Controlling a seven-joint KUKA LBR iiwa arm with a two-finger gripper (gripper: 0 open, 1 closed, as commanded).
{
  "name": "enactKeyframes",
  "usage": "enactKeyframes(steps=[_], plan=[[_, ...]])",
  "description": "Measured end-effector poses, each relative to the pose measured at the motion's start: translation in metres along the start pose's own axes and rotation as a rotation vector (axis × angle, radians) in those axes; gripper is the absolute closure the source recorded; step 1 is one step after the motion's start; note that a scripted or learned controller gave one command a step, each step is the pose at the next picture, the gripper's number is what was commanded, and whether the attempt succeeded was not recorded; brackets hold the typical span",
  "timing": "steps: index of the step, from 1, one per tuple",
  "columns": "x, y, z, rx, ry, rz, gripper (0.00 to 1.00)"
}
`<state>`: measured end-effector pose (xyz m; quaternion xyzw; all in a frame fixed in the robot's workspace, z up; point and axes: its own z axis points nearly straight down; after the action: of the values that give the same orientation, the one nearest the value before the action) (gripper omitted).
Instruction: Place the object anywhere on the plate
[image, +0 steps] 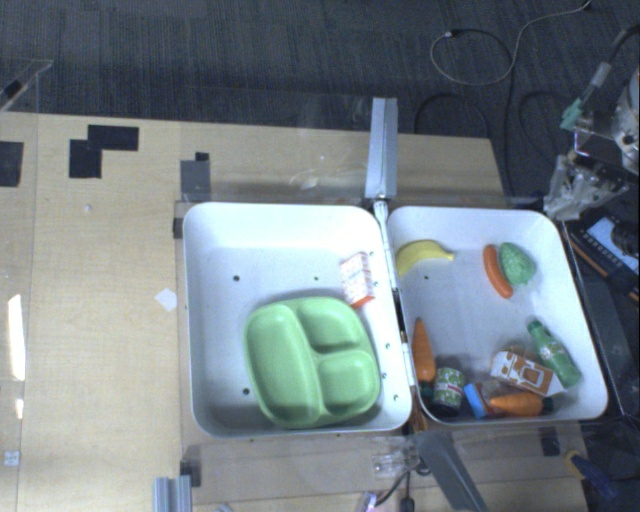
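Standing by the desk (100, 330), I see the green plate (312, 360) lying flat in the left bin (215, 300), compartments up, ready to receive something. A small red-and-white packet (356, 279) leans by that bin's right wall, just beside the plate's far corner but not on it. I take it for the object to place. The hand (578, 190) hangs beyond the far corner of the right bin (460, 310), seemingly parked clear; apart or together, I cannot tell.
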<state>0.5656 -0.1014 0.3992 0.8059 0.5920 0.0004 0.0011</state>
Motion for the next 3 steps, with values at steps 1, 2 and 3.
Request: enactKeyframes(steps=[1,2,3], plan=[[-0.001,-0.050,0.079,0.001,0.001,-0.008,1.00],[0.009,-0.083,0.125,0.000,0.001,-0.064,1.00],[-0.013,-0.078,0.153,0.002,0.002,0.044,1.00]])
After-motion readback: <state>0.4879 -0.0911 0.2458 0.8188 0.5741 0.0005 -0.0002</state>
